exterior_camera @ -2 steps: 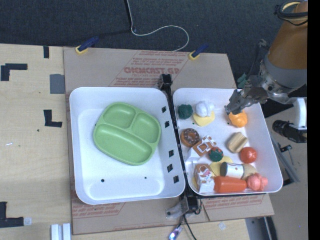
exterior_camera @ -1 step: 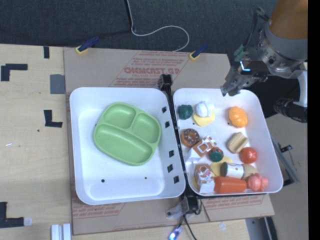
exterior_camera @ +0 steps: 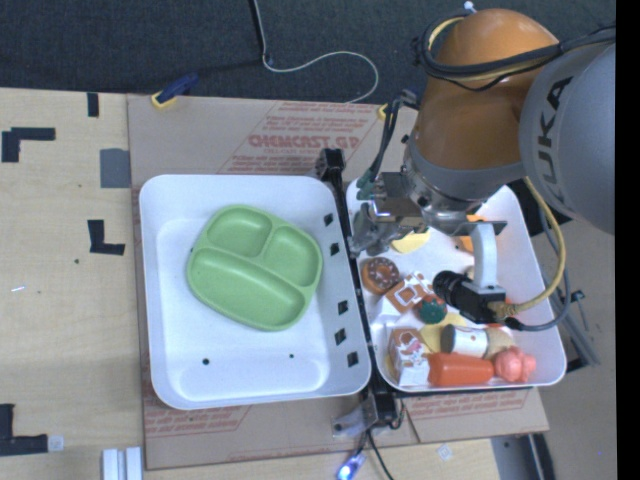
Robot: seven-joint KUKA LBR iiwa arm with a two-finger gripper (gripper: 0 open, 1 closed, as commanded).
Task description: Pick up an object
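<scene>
1. The gripper (exterior_camera: 372,230) hangs low over the right bin (exterior_camera: 535,268), near its inner wall; whether it is open or closed cannot be told.
2. Toy food lies just below it: a brown cookie (exterior_camera: 380,274), then an orange carrot (exterior_camera: 460,370) farther off.
3. The green divided plate (exterior_camera: 255,266) sits in the left bin (exterior_camera: 170,268), well apart.

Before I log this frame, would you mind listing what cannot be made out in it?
- The tool: the arm's wrist covers most of it in the camera view, so how its jaws stand is unclear.
- Right bin, upper part: hidden under the arm.
- Small toys in the pile, such as the brown round one: too small to identify.
- Green divided plate: fully visible in the left bin.
</scene>
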